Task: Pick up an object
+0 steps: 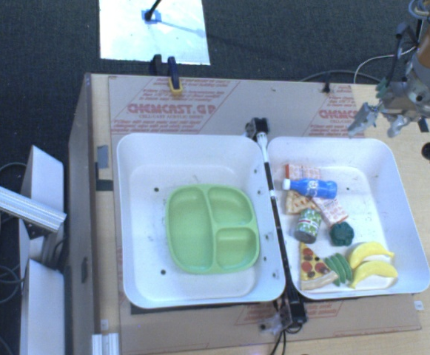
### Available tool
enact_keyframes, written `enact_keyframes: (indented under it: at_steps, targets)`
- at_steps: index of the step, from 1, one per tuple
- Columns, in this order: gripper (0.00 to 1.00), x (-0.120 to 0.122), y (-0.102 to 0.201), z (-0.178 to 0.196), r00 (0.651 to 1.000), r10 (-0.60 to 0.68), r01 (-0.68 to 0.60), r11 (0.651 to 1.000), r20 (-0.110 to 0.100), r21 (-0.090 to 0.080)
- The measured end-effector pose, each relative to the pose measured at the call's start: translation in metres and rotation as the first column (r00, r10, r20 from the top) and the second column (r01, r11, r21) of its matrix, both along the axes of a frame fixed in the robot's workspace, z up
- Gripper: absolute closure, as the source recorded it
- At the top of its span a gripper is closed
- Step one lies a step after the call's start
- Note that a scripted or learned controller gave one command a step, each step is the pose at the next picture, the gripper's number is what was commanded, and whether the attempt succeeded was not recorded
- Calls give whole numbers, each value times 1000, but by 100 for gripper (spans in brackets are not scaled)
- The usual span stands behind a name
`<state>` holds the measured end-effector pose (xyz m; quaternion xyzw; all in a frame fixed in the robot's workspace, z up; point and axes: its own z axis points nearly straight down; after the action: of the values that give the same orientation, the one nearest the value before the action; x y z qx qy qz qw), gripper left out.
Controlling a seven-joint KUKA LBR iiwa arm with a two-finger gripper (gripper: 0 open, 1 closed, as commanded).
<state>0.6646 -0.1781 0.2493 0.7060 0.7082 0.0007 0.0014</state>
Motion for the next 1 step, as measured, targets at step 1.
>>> enact_keyframes:
  at_steps: [1]
  targets:
    - [0,-39,19,-88,1000,-2,2,1000,-2,1]
